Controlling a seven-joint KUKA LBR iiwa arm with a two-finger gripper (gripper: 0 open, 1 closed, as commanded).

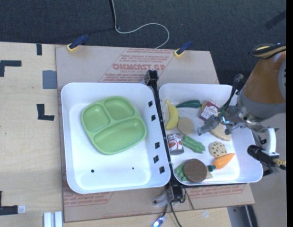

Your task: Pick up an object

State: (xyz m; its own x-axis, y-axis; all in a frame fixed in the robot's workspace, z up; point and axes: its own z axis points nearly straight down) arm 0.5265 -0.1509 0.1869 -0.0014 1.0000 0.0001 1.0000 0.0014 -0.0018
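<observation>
My gripper (213, 120) hangs over the right bin (245, 174), reaching in from the right, and stands open with nothing between its fingers. It is just right of a tan round piece (185, 125) and below a red and white packet (209, 110). A pale bread slice (220, 135) lies partly under it. Also in this bin are a yellow banana (172, 115), a green pepper (189, 104), a small can (175, 144), a green pea pod (193, 144), a cookie (217, 149), a carrot (224, 161) and a burger (195, 170).
The left bin (75, 174) holds a green divided plate (114, 124). A black divider (158, 126) runs between the two bins. The arm's grey and orange body (264, 86) rises at the right edge of the right bin.
</observation>
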